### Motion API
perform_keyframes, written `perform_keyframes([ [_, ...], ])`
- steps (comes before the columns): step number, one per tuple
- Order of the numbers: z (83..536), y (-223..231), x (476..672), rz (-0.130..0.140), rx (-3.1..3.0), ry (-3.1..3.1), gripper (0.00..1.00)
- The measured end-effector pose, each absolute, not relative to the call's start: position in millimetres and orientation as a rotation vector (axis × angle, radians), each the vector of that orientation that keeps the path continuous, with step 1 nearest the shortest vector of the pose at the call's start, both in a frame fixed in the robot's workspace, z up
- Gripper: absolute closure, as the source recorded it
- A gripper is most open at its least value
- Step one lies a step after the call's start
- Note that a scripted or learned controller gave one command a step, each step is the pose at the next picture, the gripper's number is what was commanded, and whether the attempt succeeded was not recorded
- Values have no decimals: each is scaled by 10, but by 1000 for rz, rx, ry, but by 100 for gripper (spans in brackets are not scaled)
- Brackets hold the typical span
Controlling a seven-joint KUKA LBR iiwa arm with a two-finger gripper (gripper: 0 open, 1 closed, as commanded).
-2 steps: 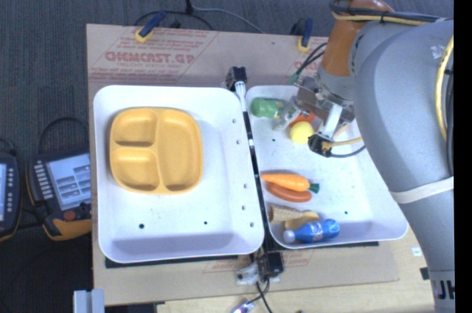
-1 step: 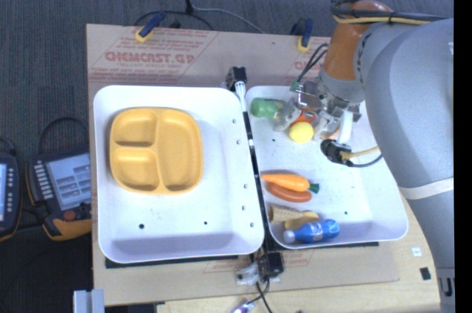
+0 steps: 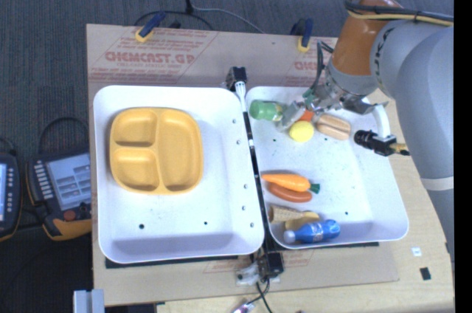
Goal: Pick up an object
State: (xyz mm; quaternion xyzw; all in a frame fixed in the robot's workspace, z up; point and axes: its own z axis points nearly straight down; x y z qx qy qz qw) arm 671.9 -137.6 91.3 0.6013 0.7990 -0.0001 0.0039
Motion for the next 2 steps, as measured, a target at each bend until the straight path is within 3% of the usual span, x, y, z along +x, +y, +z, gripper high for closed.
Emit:
perform_keyframes([
  [1,915,-1147,6704,-16,2000,2409,0],
  [2,995,-1133,6707,-16,2004,2416,100],
])
